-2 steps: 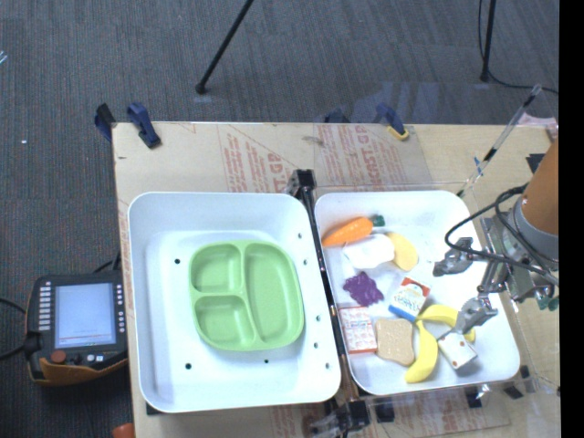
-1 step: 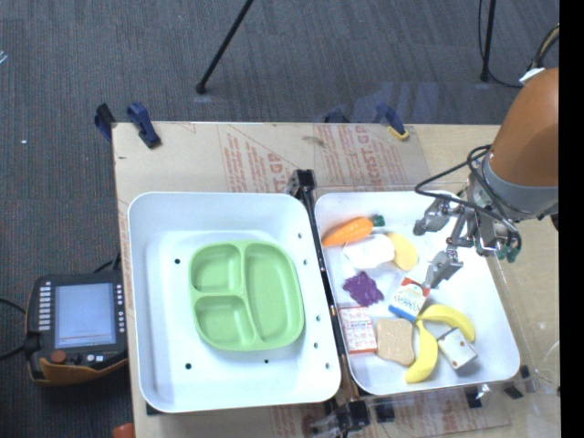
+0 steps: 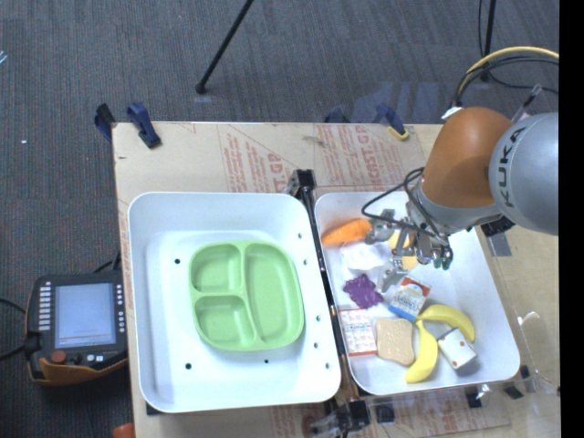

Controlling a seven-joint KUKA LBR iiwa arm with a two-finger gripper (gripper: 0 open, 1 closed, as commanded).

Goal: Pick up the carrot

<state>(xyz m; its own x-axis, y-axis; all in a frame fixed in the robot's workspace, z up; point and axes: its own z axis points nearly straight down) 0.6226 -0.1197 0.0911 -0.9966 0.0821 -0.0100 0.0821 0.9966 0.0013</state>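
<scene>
The orange carrot (image 3: 344, 234) lies in the right bin (image 3: 484, 281), near its far left corner, by the divider. My gripper (image 3: 401, 261) hangs over the middle of the same bin, a short way right of the carrot and slightly nearer the camera, above a cluster of small items. Nothing is visibly held. The grey arm with its orange band (image 3: 465, 158) reaches in from the right.
The right bin also holds a white piece (image 3: 360, 257), a purple piece (image 3: 362, 290), a small packet (image 3: 411, 299), a card (image 3: 358, 330), toast (image 3: 395, 340), a banana (image 3: 429, 340) and a white block (image 3: 457, 350). A green divided plate (image 3: 246, 295) sits in the left bin (image 3: 155, 245).
</scene>
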